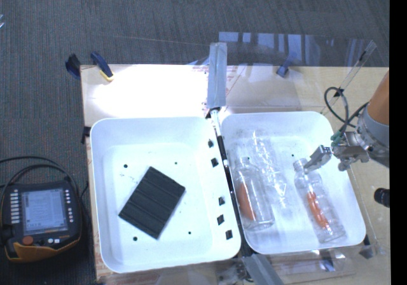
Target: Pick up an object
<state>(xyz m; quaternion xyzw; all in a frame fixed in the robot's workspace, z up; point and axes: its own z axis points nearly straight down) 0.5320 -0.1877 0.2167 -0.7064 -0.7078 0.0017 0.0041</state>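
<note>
While the gripper is poised over the right bin, just above a clear bottle lying there, its claw state cannot be told; a slip is judged likely, caused by the bottle's smooth, rounded plastic.

— Two white bins, and in the left one a black ribbed slab, dark against the white!

— On the right, clear plastic bottles: one showing orange inside, another with an orange-red streak. Pale tan table, blue clamps, grey striped carpet.
</note>
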